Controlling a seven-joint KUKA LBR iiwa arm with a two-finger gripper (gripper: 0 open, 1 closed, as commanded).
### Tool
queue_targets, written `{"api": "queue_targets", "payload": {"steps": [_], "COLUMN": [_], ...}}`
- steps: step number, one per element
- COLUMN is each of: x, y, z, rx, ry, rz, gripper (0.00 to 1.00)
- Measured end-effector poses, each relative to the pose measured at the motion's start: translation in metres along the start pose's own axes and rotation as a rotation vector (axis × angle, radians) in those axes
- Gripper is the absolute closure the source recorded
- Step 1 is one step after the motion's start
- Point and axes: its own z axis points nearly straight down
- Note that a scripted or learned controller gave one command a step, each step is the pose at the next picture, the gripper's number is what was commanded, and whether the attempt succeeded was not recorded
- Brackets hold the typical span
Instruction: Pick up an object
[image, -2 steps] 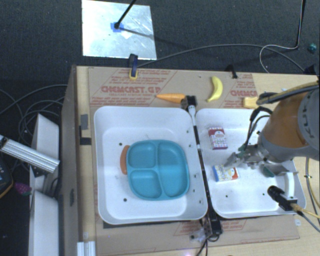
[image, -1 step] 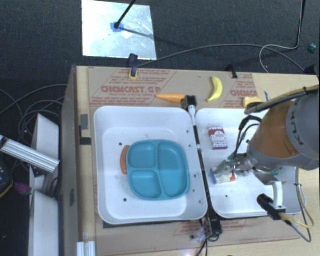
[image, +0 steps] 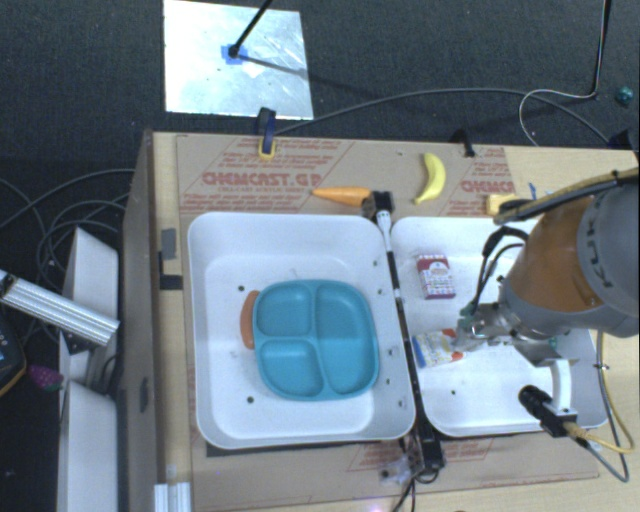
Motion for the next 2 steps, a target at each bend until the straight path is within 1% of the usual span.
{"api": "queue_targets", "payload": {"steps": [1,2], "x": [-0.047,-0.108], "y": [0.005,0.028], "z": [-0.040,-0.084], "rx": [0.016,0.015], "ry": [0.005,0.004], "rz": [0.000,0.000], "gripper": [1.00,1.00]}}
